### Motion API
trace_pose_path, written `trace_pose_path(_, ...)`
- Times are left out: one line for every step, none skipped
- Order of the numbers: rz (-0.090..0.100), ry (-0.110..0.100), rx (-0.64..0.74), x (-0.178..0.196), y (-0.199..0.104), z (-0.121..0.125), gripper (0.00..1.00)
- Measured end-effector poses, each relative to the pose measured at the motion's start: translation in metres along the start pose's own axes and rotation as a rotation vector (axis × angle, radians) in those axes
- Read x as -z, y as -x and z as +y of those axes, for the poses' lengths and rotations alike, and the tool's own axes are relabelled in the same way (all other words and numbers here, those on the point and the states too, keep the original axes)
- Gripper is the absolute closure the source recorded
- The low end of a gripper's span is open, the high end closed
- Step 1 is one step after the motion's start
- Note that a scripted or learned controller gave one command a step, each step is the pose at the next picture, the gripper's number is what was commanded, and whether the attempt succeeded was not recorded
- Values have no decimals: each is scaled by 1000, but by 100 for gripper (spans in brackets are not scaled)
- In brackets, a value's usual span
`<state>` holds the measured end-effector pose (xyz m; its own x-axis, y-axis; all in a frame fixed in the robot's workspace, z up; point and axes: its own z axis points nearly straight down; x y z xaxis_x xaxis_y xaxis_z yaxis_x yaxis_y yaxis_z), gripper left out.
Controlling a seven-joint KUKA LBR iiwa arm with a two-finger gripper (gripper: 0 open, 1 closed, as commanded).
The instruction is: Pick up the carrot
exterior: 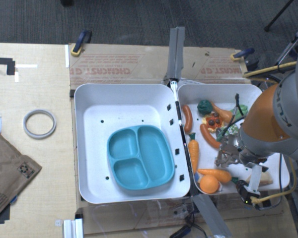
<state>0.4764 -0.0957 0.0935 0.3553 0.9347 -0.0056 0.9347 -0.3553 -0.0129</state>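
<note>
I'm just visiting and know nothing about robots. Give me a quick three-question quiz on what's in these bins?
1. True or false: the blue plate lies in the left bin.
2. Which lies nearest the near rim of the right bin? A) orange ball B) green broccoli C) sausage
3. Fill in: the carrot along the right bin's left wall has its green top pointing ____ from the camera.

Key: 1 true; 2 A; 3 away.

Not much readable text here

"BOX" can be made out on the brown cardboard piece (7, 175) at the left edge; red mirrored lettering is printed on the cardboard sheet (114, 63) behind the bins, too garbled to be read.
</note>
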Motion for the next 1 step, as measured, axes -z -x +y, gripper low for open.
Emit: trace_pose_path(2, 6, -290, 86, -5, 7, 100)
